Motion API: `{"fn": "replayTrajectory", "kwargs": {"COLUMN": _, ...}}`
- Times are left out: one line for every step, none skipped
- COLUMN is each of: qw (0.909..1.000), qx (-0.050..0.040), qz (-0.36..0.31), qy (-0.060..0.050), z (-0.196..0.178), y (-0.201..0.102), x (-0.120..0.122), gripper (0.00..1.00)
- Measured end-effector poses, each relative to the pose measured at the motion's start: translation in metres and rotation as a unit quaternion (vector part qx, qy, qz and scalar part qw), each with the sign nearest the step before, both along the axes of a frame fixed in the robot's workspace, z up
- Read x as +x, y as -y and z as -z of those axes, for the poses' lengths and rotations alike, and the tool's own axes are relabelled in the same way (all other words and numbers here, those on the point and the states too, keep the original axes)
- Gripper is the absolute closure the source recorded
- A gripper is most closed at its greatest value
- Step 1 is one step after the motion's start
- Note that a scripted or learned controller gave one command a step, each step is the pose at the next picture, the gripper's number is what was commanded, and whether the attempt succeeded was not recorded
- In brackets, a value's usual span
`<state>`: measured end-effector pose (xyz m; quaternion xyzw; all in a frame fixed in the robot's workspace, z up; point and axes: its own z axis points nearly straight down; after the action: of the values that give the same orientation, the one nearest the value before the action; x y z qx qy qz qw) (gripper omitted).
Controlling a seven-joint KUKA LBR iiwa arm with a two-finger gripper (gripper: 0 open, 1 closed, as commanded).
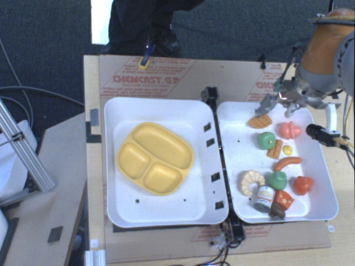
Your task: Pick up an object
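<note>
Your gripper hangs open, holding nothing, over the far edge of the right bin. The waffle lies just under its left finger. I think the fingers may slip on it, because it looks flat, thin and orange, and the pink toy is near.

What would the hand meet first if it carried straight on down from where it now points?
Most likely the orange waffle-like piece, lying in the right bin just under the hand. Its left finger is nearly over it. Height above the bin is hard to judge from this slanted view.
</note>
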<state>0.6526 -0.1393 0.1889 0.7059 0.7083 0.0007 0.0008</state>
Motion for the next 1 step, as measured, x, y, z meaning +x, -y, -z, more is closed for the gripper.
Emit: {"fn": "replayTrajectory", "kwargs": {"qw": 1.0, "qx": 0.0005, "qz": 0.001, "qy": -0.004, "z": 0.1107, "y": 0.0057, "x": -0.0001, "gripper": 0.0}}
